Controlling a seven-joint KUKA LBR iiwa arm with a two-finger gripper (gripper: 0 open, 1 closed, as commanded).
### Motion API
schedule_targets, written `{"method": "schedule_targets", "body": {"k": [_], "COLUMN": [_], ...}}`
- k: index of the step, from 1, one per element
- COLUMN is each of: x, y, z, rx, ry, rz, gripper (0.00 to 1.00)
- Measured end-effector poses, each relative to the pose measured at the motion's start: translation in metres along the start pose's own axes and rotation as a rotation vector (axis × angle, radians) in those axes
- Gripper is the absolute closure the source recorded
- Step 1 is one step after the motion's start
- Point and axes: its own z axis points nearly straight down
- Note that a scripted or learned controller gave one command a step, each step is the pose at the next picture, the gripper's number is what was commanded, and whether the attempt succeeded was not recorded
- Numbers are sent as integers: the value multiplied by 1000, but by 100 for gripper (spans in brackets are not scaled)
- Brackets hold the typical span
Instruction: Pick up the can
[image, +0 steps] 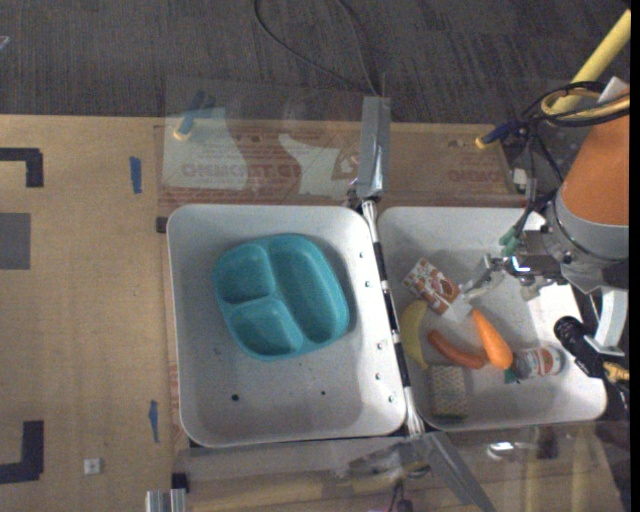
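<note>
Arm: I see it coming in from the right, orange band at the top-right, wrist over the right bin (590, 405).
Gripper: gripper (492, 277) sits low over the right bin's upper middle, just right of the carton; fingers look spread w/ nothing between them, so open as far as I can read it.
Can: can (538, 362) lies on its side near the right bin's lower-right, red/white label, touching the tip of the orange carrot; well apart from the gripper.
Carrots: orange carrot (492, 340) slants down-right in mid bin; a redder one (456, 352) lies just left of it, approx touching.
Carton: small red/white carton (432, 285) tilted, upper-left of the right bin.
Banana: yellow banana (412, 333) along the right bin's left wall.
Sponge: greenish sponge (449, 390) near the front wall.
Left bin: left bin (200, 400) holds a teal divided plate (282, 297), 3 compartments.
Surface: wood-coloured surface (80, 330) w/ black and blue tape marks.
</note>
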Motion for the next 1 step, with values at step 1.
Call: {"method": "schedule_targets", "body": {"k": [1], "x": [-74], "y": [-17], "z": [26], "rx": [0], "ry": [-1], "rz": [-18], "gripper": [0]}}
